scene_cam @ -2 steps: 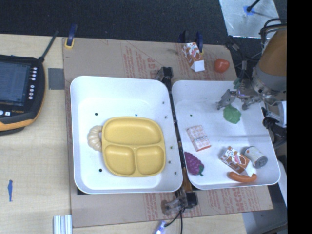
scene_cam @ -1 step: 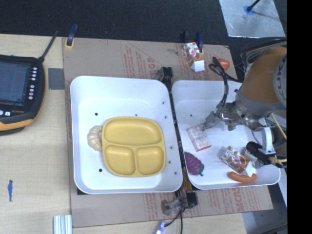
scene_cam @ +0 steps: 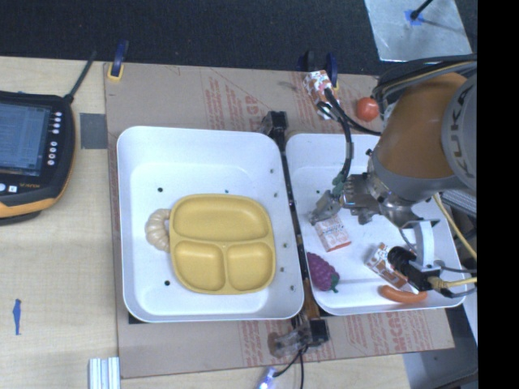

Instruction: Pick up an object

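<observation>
The hand [scene_cam: 328, 207], its opening impossible to tell here, hovers just above a small packet [scene_cam: 332, 234], probably light, flat and best pinched across its short edges.

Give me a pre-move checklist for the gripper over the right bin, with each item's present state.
1. Gripper is above the right white bin: ok.
2. A target lies close by: the small red-and-white packet sits just below the gripper: ok.
3. Nothing visibly held yet: cannot tell.
4. Purple grape bunch lies apart from the packet, near the bin's left wall: ok.
5. Orange sausage-shaped toy and the small brown-and-white box lie at the bin's lower right, away from the gripper: ok.
6. Yellow divided plate stays in the left white bin, out of the path: ok.
</observation>
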`<state>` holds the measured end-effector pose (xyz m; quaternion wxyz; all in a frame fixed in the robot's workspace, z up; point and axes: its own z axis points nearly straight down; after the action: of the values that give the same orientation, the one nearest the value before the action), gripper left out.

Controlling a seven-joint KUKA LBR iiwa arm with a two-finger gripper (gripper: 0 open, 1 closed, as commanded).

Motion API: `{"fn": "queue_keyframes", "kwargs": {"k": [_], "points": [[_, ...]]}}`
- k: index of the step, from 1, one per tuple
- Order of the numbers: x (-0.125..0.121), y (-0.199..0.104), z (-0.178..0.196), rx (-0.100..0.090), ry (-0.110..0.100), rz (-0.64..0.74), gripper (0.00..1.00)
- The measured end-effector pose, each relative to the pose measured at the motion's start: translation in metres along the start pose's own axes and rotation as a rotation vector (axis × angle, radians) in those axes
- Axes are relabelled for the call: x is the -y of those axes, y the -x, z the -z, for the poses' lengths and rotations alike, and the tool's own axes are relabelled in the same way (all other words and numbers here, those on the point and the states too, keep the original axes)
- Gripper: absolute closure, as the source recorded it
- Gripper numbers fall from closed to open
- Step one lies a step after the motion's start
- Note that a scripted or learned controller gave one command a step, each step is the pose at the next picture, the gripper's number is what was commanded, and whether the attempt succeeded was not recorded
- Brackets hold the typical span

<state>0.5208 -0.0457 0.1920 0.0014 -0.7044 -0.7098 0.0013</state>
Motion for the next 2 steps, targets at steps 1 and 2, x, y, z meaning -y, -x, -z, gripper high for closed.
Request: {"fn": "queue_keyframes", "kwargs": {"k": [1,2], "points": [[-0.02,0.07,-0.097,0.002,0.005,-0.005,0.0],[-0.073,0.072,-0.096,0.001,0.008,-0.004,0.0]]}}
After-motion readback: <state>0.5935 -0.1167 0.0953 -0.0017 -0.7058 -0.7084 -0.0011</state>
